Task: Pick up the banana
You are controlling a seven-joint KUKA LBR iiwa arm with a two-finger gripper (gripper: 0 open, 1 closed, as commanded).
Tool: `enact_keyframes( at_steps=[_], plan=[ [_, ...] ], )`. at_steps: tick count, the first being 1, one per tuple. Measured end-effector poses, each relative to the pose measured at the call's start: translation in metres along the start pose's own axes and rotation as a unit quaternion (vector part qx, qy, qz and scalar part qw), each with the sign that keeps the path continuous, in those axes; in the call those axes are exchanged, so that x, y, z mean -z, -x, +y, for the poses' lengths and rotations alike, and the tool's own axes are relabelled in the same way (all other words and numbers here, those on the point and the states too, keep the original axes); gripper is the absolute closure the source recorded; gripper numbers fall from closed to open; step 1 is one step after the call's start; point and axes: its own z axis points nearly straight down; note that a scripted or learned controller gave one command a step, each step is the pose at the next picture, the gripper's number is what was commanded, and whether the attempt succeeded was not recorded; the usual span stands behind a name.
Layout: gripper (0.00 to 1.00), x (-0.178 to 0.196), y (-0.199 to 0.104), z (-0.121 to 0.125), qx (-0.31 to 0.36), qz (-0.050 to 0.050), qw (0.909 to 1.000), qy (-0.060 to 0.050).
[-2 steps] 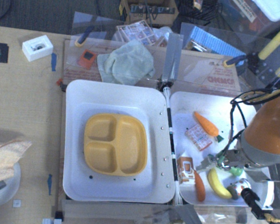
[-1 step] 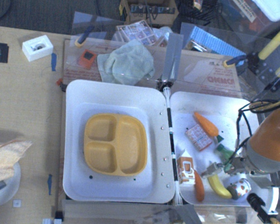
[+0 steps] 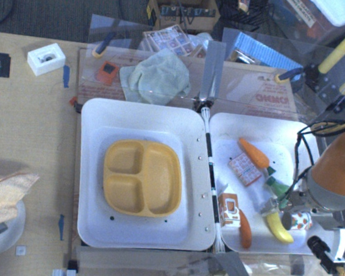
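Two shallow white bins sit side by side on the bench. The left bin (image 3: 89, 174) carries a yellow compartment plate (image 3: 142, 178) at its middle, lying flat. The right bin (image 3: 225, 131) holds the smaller items. The grey arm (image 3: 340, 176) with its orange band reaches in from the right edge, over the right bin's near right corner. Its gripper (image 3: 285, 204) hangs low just above the upper end of the banana (image 3: 279, 228); how far the fingers are spread cannot be made out from this angle. The banana lies on the floor of the right bin near its front right corner, tilted, its top end under the gripper. A pale green cloth (image 3: 157, 77) is bunched behind the left bin. One carrot (image 3: 254, 153) lies toward the back of the right bin, a second orange carrot (image 3: 245, 229) at the front beside a small printed carton (image 3: 229, 209). A small patterned card (image 3: 244, 169) rests between them.
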Motion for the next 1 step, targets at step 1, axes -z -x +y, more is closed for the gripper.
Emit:
enact_keyframes(
  at_steps=[1],
  plan=[
    [1.00,0.0855,-0.0641,0.0301,-0.065,0.001,0.9979,-0.005]
  ],
)
